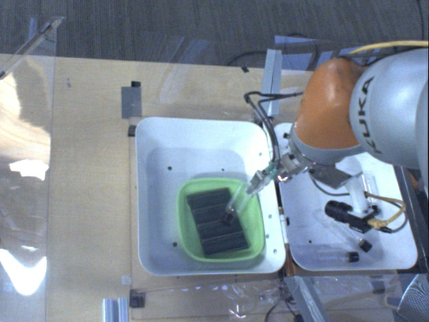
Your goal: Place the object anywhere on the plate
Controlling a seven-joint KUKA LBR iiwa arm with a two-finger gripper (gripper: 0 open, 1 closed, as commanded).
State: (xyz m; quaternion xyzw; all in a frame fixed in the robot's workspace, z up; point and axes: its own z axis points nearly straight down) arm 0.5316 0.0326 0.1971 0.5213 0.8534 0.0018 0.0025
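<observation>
Black ridged block (214, 225) already lying on green plate (182, 223), long axis diagonal. Pincer (230, 215) over its right edge; clenched or released, cannot tell.

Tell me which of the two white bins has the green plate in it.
The bin on the view's left: the green plate lies in it, bearing a black ridged object. The other bin has no plate.

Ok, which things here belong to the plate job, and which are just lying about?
Job: square green plastic plate; black ridged rectangular block lying on it; pincer over the block.
Lying about: two small black pieces in the white bin on the view's right.
</observation>
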